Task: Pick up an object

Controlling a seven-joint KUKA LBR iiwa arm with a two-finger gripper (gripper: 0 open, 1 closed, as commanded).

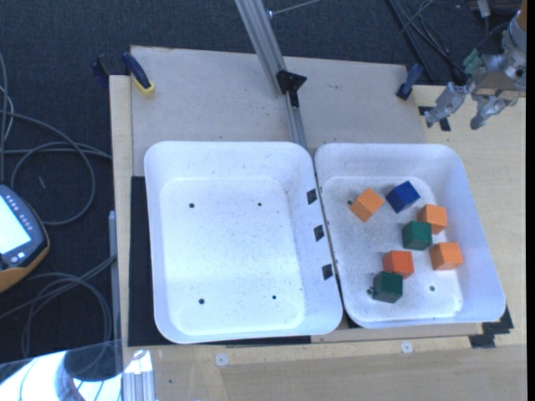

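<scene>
The right bin [468, 192] holds several small blocks: an orange one [366, 205], a blue one [403, 195], another orange one [432, 217], a green one [416, 235], orange ones at the right [446, 256] and lower middle [398, 262], and a dark green one [387, 286]. My gripper [459, 117] hangs at the upper right, above the bench beyond the right bin's far rim. Its two fingers are spread apart with nothing between them.
The left bin [159, 224] lies beside the right one. A slanted metal pole [261, 32] crosses the back of the bench to a black clamp [290, 82]. Blue clamps sit at the back left [138, 72] and back right [409, 82]. Cables trail off the bench.
</scene>
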